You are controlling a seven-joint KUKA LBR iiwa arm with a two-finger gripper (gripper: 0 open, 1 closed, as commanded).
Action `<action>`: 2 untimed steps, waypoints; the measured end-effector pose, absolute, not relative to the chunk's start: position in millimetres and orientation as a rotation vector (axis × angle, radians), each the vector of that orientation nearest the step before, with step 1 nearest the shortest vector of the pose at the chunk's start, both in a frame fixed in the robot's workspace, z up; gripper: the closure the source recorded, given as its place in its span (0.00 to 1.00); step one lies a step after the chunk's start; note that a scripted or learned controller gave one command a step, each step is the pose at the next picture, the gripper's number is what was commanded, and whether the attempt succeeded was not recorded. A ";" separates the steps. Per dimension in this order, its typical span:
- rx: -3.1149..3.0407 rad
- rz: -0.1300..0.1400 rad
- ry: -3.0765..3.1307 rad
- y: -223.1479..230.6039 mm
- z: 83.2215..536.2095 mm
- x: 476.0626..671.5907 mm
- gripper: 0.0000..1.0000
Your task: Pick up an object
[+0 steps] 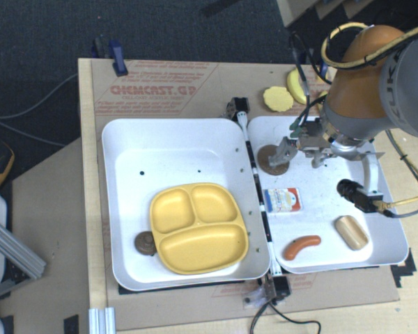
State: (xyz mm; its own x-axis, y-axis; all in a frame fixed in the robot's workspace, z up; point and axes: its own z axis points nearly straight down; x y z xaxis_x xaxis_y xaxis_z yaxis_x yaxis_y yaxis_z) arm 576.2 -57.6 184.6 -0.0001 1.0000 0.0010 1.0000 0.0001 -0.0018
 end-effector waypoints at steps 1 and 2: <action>-2.226 -0.003 -2.221 -96.5 80.9 623.8 0.00; -2.228 -0.011 -2.226 -94.6 98.7 624.9 1.00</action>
